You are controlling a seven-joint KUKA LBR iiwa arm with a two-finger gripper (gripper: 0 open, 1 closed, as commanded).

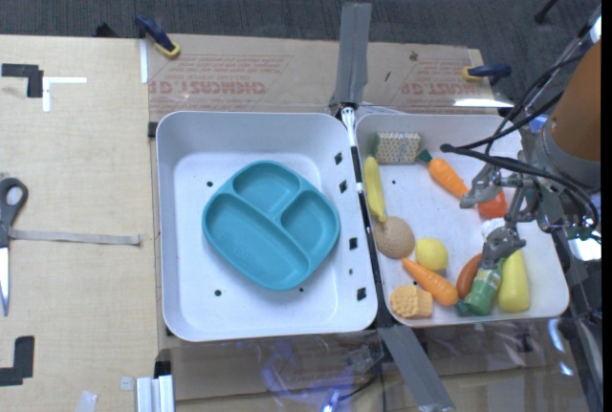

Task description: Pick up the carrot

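Two carrots lie in the right bin [550, 305]. One carrot [447, 177], orange with a green tip, lies slanted near the back. The other carrot [430, 280] lies near the front, between a lemon [432, 253] and a waffle piece [411, 302]. My gripper [488, 221] hangs over the bin's right part, to the right of the back carrot and apart from it. It stands open, one finger [475, 191] towards the back carrot and the other finger [497, 246] towards the front. A small red-orange piece [493, 206] shows beside the upper finger; it is not gripped.
The right bin also holds a yellow banana [373, 188], a speckled block [397, 148], a beige round item [393, 236], a red sausage [468, 273], a green bottle [481, 292] and a yellow pear [514, 284]. A blue divided plate [273, 224] sits in the left bin [172, 209].
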